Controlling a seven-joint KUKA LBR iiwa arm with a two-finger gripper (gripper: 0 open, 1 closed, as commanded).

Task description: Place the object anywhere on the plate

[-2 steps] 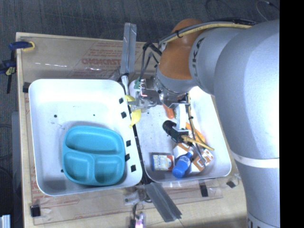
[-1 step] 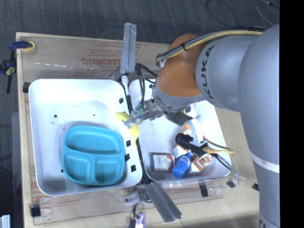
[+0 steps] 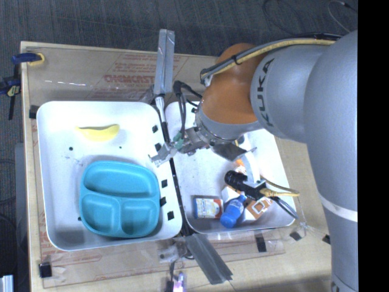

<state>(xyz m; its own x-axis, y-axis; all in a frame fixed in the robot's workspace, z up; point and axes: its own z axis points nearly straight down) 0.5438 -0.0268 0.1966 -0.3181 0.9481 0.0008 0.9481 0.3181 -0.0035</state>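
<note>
Camera view: pincer above the bins' shared rims.

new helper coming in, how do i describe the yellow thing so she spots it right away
Look in the left white bin, the one holding the blue divided plate. Above the plate, apart from it, lies a banana, the only yellow, curved thing in that bin.

Smooth matt blue plastic plate, glossy white plastic bins, pale wood tabletop, smooth grey metal arm
</note>
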